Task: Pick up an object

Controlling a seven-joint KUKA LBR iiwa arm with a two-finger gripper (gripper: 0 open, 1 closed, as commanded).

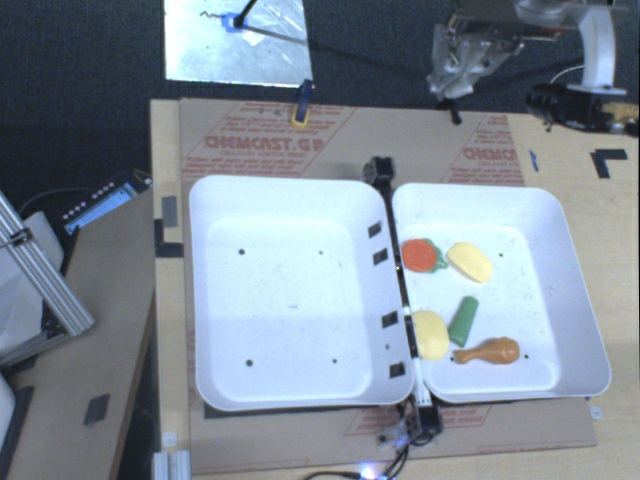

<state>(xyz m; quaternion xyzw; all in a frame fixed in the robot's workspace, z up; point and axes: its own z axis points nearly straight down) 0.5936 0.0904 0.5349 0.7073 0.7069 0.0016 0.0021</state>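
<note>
Your pincer [452, 80] hangs at the top of the view, above the worktop's [560, 148] far edge and well away from both bins; you cannot tell how it is set, and nothing shows in its grip. Every object lies in the right bin [575, 298]. Near the divider sits a red tomato with a green top [421, 255], and just beside it a pale yellow wedge [469, 262]. Lower down, a yellow rounded piece [431, 335] rests against the bin's left wall, with a green cylinder [463, 320] leaning just to its right and a brown drumstick [490, 351] below that. The left bin [290, 298] shows bare white floor. Under the bins lies a cardboard sheet [260, 140] printed in red with "CHEMCAST GP", repeated on its right side.
</note>
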